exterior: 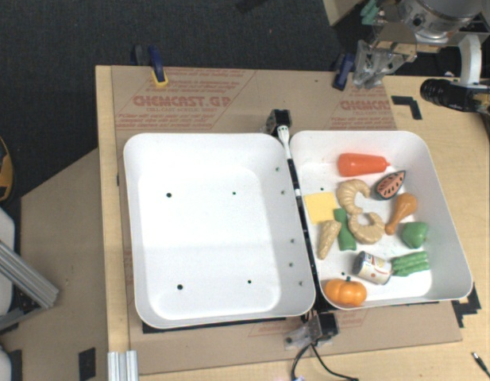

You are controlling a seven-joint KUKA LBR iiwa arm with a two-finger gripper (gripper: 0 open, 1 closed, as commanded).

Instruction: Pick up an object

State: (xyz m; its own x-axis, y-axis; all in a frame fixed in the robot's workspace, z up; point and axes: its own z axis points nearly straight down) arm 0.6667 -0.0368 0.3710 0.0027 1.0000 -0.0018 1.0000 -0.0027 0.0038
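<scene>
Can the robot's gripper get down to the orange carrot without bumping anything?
Probably yes. The carrot lies at the far end of the right bin, with nothing on top of it. The gripper hangs above the bench just beyond that bin, with open space between them.

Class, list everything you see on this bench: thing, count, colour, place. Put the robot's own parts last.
Bins: 2, white, side by side on the bench.
Carrot: 1, orange, top of right bin.
Melon slice: 1, red and dark, right of carrot.
Croissant: 1, tan, middle.
Cheese: 1, yellow, left side.
Drumstick: 1, brown, right side.
Pepper: 1, green, right edge.
Can: 1, white, lower part.
Pumpkin: 1, orange, bottom edge.
Clamps: 2, blue, board's far edge.
Arm: 1, grey, top right.
Claw: 1, above the board's far edge.
</scene>
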